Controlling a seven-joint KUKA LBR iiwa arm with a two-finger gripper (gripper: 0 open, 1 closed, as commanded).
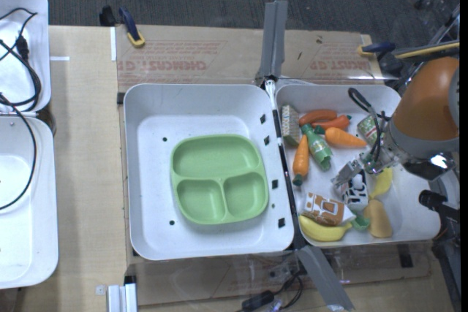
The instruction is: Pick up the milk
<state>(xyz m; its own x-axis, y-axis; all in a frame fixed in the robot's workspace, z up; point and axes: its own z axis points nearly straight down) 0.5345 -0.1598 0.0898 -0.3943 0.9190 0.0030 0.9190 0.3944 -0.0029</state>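
looking down, i see my fingers (356,181) low in the right bin (417,230), over the milk (356,193). i cannot tell their state.

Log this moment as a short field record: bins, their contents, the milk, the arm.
left bin: holds a green divided tray
right bin: holds toy food, among it carrots, a green bottle and a banana
milk: small carton with black and white patches, lying in the right bin, above the banana
arm: reaches in from the right, over the right bin
end effector: low in the right bin, right at the milk; grip not clear
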